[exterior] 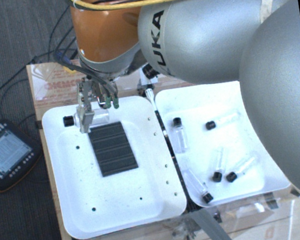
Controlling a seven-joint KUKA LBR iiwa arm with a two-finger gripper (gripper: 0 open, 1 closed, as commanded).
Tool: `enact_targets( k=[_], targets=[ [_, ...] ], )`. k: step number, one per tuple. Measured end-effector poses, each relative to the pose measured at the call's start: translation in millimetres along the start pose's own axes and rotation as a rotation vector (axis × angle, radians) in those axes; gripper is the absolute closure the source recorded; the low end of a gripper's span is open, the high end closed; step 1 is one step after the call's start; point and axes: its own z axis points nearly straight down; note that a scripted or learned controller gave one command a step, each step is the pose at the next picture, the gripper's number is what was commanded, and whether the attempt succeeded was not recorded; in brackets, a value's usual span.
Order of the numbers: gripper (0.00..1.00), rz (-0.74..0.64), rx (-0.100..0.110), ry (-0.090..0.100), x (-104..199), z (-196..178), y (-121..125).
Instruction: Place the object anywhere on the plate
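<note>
Your gripper (89, 119) grips a clear vial with a black cap (71, 121) at the far end of the left bin (74, 213). Move it gently toward you and set it flat on the dark ridged plate (113, 148).

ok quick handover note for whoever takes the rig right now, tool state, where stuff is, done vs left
Tool: above the far end of the left bin, at the top edge of the dark ribbed plate. A clear vial with a black cap lies by its fingers; I cannot tell if it is gripped.
Right bin: five more clear vials.
Done: nothing lies on the plate yet.
Left: get the vial onto the plate and release it.
</note>
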Motion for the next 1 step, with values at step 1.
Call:
enact_targets(
  k=[1],
  targets=[
    [1.0,0.001,-0.002,-0.003,-0.8,-9.8,0.5]
  ],
)
